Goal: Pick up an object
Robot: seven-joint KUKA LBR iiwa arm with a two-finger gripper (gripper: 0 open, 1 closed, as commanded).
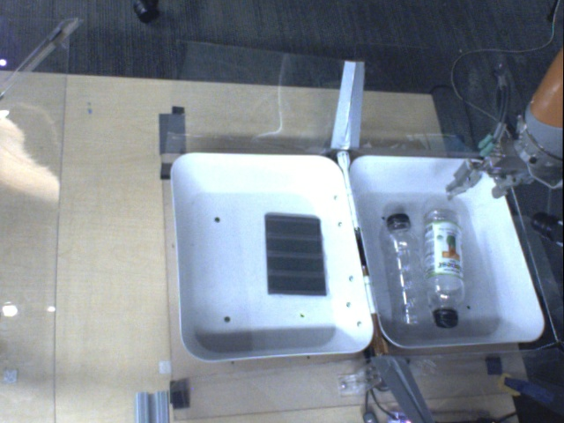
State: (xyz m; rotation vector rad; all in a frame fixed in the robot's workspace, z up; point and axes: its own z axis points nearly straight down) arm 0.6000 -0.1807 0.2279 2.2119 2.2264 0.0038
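Note:
Two clear plastic bottles lie side by side in the right bin [520,276]. The left bottle [404,267] is bare, with its black cap towards the far wall. The right bottle [443,258] has a green and orange label, and its black cap points to the near wall. A dark ribbed rectangular pad [295,254] lies flat in the middle of the left bin [203,236]. My gripper [480,184] hangs over the far right corner of the right bin, above and beyond the labelled bottle. Its fingers are spread open and hold nothing.
A metal post [348,104] rises behind the gap between the bins. Cables [480,77] loop at the back right beside the arm [546,122]. Wooden bench top [97,236] stretches to the left of the bins.

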